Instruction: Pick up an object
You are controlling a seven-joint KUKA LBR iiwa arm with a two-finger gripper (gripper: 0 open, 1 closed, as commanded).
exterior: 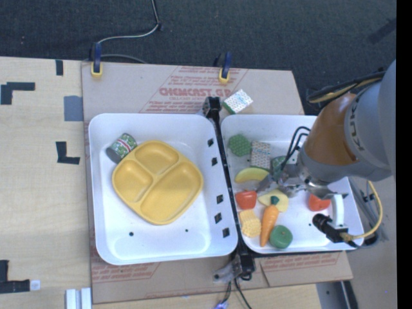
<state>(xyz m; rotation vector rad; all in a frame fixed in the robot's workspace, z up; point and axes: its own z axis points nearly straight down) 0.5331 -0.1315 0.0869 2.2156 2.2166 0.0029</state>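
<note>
Red print reading "CHEMCAST" is seen on the brown cardboard sheet beneath the bins, in the upper middle of the frame; the lines under that word are too small to be read, and similar red print at the lower edge is illegible

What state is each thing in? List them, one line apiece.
yellow divided plate: lying flat in the left bin, compartments bare.
small green can: on its side, touching the plate's rim.
carrot: lying in the right bin.
banana: lying flat, right bin.
green round piece: resting by the carrot's tip.
gripper: low over the right bin's toys, fingers unclear.
</note>
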